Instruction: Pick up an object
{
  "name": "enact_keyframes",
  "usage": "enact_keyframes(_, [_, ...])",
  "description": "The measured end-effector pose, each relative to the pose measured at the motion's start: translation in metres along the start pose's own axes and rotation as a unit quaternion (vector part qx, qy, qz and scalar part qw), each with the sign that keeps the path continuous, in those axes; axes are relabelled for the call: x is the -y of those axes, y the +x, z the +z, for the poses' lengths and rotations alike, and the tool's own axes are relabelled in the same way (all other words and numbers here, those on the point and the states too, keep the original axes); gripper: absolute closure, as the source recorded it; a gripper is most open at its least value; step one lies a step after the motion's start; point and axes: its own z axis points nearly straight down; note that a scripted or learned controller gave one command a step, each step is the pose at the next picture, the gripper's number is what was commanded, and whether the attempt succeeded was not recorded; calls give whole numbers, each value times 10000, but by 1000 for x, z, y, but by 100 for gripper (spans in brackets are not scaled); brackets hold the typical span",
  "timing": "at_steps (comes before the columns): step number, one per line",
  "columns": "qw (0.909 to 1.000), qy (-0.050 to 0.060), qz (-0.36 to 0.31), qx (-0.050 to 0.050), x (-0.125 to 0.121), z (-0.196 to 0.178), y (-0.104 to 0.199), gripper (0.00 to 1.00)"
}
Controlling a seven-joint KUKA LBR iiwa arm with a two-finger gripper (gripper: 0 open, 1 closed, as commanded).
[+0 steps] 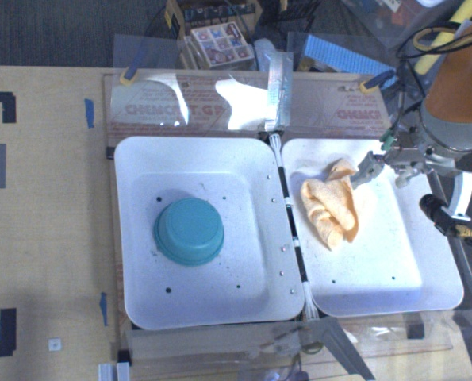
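Reaching in from 3 o'clock, the arm (450,94) carries its gripper (369,169) low over the right bin (426,284), at about 1 o'clock within that bin. Whether the claw is spread or pressed together cannot be told: only 1 grey prong shows clearly, slanting down toward the orange cloth (331,203), and nothing is seen pinched. That cloth, the likely thing to pick, lies crumpled in the right bin's 10 o'clock region, near the divider between the 2 bins, its upper corner touching or just beside the prong tip. The left bin (132,213) holds a teal bowl (189,230), upside down, near its centre and well apart from the arm. My judgement is that the main risk is a thin catch: the tool meets the cloth at its 1 o'clock edge, not over its bulk, so a closing claw may nip a single fold that slips free on lifting, or just drag the cloth toward the divider. A descent too deep could also press into the bin floor.
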Motion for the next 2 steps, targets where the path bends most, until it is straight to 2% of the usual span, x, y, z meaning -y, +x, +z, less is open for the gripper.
enact_keyframes(1, [9990,-32,-441,9,-14,119,-28,0])
enact_keyframes(2, [9991,-50,-422,13,-15,108,-30,100])
